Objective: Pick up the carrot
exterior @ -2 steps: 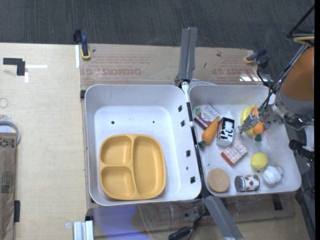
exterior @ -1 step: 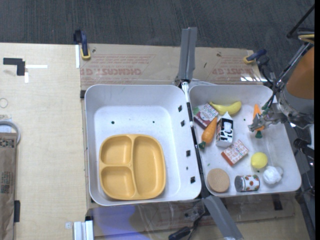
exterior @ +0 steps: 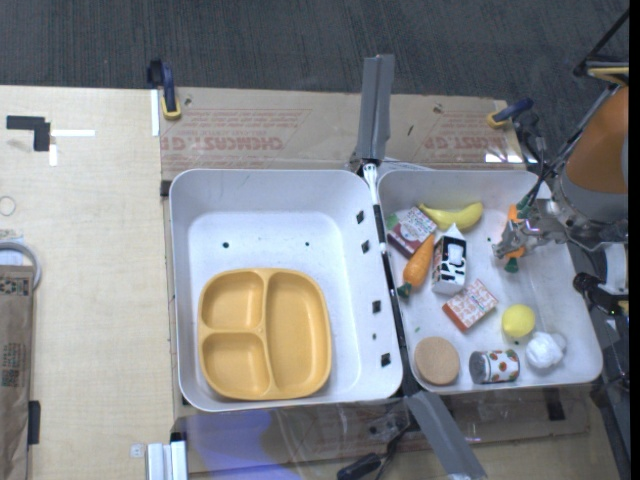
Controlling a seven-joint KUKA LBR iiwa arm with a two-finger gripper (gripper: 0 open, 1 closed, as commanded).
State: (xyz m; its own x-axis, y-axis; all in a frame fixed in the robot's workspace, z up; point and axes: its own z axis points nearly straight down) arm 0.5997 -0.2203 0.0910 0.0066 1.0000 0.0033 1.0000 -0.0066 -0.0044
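Nearest the lower edge of the frame, a round cookie (exterior: 437, 360) and a small can (exterior: 495, 366) lie at the bottom of the right bin (exterior: 580, 313). Left of centre in that bin lies the carrot (exterior: 418, 260), tilted, touching a milk carton (exterior: 452, 262), with a banana (exterior: 452, 214) above. At the right edge the gripper (exterior: 514, 241) hangs over the bin's upper right; whether it is spread or clenched cannot be told. Filling the left bin (exterior: 200, 218) sits a yellow divided plate (exterior: 266, 333)
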